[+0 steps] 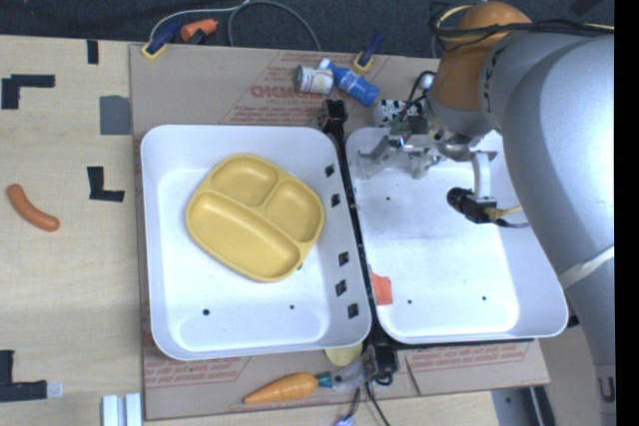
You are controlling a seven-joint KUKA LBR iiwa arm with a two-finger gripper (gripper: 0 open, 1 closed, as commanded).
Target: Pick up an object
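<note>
Camera view: looks like the approach step, nothing grabbed yet. The gripper (399, 158) sits low over the far end of the right bin (449, 314), and whether it's parted or closed, I can't tell. The arm bends in from the right, wrist tipped down. The nearest pickable thing is the yellow divided plate (256, 214) in the left bin (165, 214), so the next move needs a shift left.

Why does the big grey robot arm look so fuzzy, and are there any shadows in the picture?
In the camera view, the big grey robot arm sits close to the lens, so it looks soft and blurred; the yellow three-part plastic plate is sharper and casts a thin shadow along its lower edge in the left white bin; the light is even, without harsh glare.
</note>
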